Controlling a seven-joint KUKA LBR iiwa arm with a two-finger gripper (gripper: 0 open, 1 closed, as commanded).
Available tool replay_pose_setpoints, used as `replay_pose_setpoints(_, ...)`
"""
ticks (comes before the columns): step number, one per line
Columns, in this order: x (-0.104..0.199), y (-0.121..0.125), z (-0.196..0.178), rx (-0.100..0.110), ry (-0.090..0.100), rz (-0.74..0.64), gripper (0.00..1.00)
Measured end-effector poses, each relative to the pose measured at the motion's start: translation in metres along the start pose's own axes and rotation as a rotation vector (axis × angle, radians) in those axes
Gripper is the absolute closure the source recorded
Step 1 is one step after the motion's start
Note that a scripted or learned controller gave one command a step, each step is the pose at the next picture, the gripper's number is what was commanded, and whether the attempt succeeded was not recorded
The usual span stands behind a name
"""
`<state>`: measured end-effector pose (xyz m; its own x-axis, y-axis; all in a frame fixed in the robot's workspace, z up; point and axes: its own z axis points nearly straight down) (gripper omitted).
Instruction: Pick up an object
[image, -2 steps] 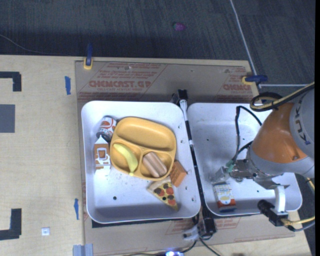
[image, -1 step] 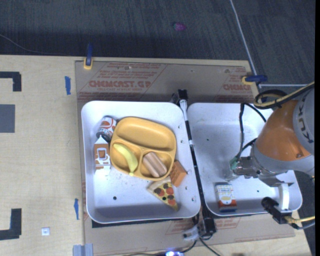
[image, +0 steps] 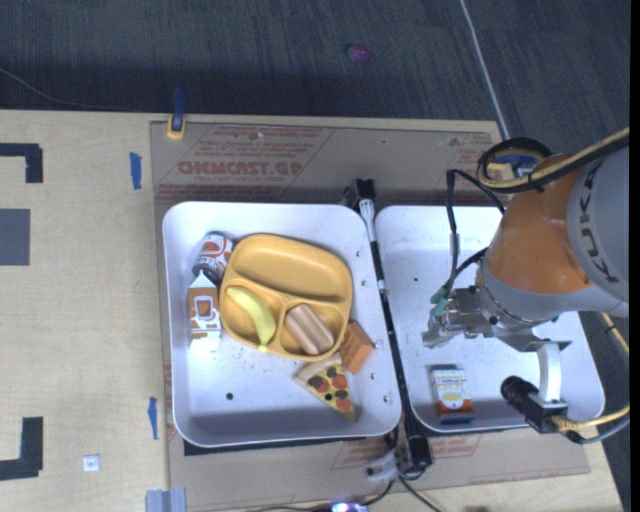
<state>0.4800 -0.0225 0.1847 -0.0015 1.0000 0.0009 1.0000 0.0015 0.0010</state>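
**One carton under the arm, right bin**

We count one small carton (image: 450, 390) in the right bin (image: 415, 260), upright in view, long axis running near to far. The gripper (image: 447, 325) hovers just beyond it; we cannot tell its fingers' state. The left bin (image: 185, 300) holds one yellow plate (image: 285, 265).

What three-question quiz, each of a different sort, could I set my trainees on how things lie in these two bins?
1. True or false: the yellow divided plate lies in the right bin.
2. Which bin holds the small carton? A) left B) right
3. Fill in: the pizza slice lies in the ___ bin.

Key: 1 false, it is in the left bin; 2 B, just below the tool; 3 left.
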Motion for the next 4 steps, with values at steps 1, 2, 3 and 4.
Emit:
replay_pose_setpoints(1, -0.0005, -0.0001, 0.0001, 0.000, -0.001, 0.000, 0.00)
replay_pose_setpoints(2, -0.0005, -0.0002, 0.0001, 0.000, -0.001, 0.001, 0.00)
replay_pose_setpoints(3, -0.0005, -0.0002, 0.0001, 0.000, -0.001, 0.001, 0.00)
replay_pose_setpoints(4, -0.0005, -0.0002, 0.0001, 0.000, -0.001, 0.001, 0.00)
